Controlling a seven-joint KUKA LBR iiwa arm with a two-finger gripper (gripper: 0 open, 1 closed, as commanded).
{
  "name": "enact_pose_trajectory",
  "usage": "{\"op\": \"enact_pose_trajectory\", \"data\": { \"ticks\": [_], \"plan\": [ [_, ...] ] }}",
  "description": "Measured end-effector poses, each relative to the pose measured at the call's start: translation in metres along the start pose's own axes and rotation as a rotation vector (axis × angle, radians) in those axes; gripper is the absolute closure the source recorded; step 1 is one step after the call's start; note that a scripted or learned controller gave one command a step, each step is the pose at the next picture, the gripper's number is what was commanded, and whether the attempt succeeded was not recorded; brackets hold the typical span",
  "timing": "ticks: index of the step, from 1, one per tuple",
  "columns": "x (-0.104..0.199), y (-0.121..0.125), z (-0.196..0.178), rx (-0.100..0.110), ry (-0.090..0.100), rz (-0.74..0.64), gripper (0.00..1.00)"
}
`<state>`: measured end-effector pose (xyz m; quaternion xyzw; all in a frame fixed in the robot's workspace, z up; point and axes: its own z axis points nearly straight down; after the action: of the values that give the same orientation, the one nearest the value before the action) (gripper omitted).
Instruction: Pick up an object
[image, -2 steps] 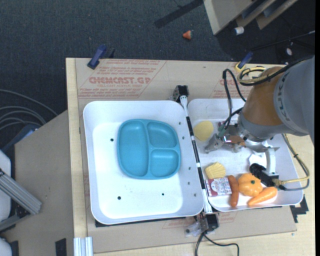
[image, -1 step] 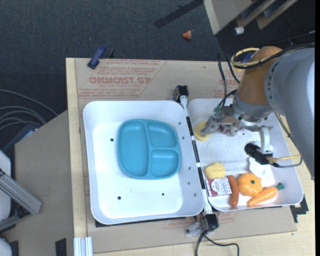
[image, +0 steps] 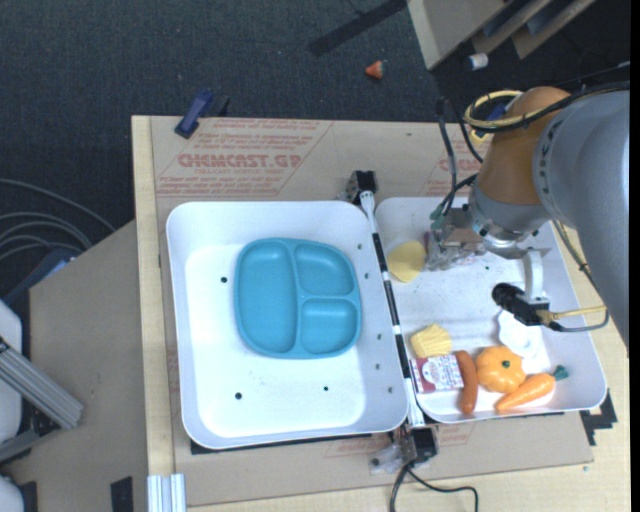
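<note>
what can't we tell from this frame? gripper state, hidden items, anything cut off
- Gripper, camera view: fingers too small and dark against the speckled right bin to read as open or shut, or as touching the pale yellow piece beside them.
- White object: partly covered by the black cable connector; identity unclear.
- Arm: cut off by the right edge.
- Red packet: label too small to read.

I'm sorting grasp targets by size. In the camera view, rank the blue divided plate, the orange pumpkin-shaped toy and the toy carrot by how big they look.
1. Blue divided plate, by far the largest.
2 and 3. Orange pumpkin-shaped toy and toy carrot: too alike to rank; the carrot is longer but thinner.
</note>
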<state>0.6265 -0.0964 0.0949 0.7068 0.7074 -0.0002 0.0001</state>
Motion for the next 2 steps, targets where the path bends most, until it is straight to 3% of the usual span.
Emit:
{"op": "enact_pose_trajectory", "data": {
  "ticks": [1, 2],
  "plan": [
    [0.0, 0.0, 0.0, 0.0, 0.0, 0.0, 0.0],
    [-0.009, 0.042, 0.006, -0.003, -0.002, 0.001, 0.0]
  ]
}}
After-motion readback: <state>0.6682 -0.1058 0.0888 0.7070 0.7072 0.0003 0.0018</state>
